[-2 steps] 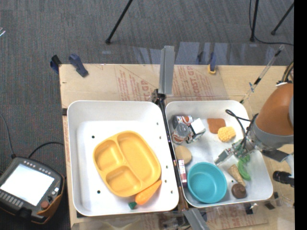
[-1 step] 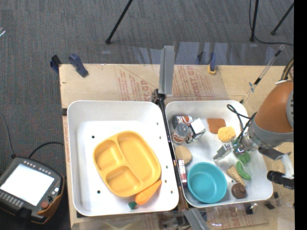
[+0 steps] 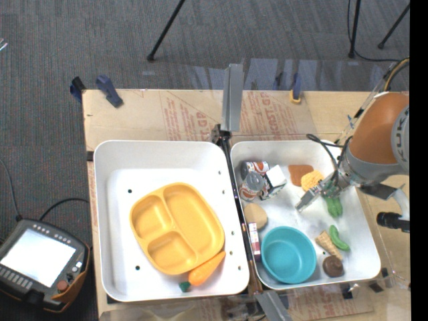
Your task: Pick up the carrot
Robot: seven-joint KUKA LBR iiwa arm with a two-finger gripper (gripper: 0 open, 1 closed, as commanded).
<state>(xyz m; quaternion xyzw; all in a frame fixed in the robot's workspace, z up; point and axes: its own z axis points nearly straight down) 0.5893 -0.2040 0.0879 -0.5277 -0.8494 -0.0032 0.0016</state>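
From my remote station I read the scene as follows. The carrot (image 3: 207, 269) lies in the left bin (image 3: 114, 162), at its front edge, tilted with the orange tip toward the upper right and the green stub toward the lower left; it rests against the front rim of the yellow divided plate (image 3: 176, 227), touching it. The gripper (image 3: 313, 196) sits in the right bin (image 3: 366, 246), toward its upper middle, at the end of the arm (image 3: 378, 139) that enters from the right; I cannot tell from this view whether it is parted or closed, and nothing is visibly held in it. The carrot is therefore well apart from the gripper; it lies across the divider between the two bins, to the left and nearer the front of the tabletop (image 3: 154, 116).

Right bin contents: a crushed can (image 3: 254, 179) with a small white box (image 3: 275, 176) just beside it; an orange wedge-shaped piece (image 3: 301, 173) near the gripper; a green item (image 3: 334, 206) just beside the gripper; a tan oval item (image 3: 255, 215); a teal bowl (image 3: 288, 254) at the front; a cone-shaped item (image 3: 327, 242) with a second green piece (image 3: 339, 238) touching it; a brown round item (image 3: 333, 266) near the front right corner.

A handheld control pendant (image 3: 41, 261) lies on the floor at lower left.
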